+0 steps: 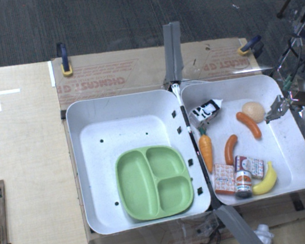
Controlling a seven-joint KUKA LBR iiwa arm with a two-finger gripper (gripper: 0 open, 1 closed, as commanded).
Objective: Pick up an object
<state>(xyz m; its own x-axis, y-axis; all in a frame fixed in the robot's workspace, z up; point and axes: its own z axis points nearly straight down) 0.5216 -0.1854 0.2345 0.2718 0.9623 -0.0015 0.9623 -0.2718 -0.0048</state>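
The big wooden tabletop (28,165) holds two white bins side by side. The left bin (85,128) is far from the claw and has a green plate (153,182) with three parts in it. The right bin (296,171) sits under the claw. The claw (278,108) is at that bin's right wall, up off the floor of the bin, and I cannot tell if it is open or closed. Nothing is in it that I can see. Near the claw are a pale round ball (253,110) and a red sausage (249,125). Farther from it lie a carrot (206,149), a second sausage (231,149), a yellow banana (265,179), two small boxes (224,178) and a little bottle (243,182)
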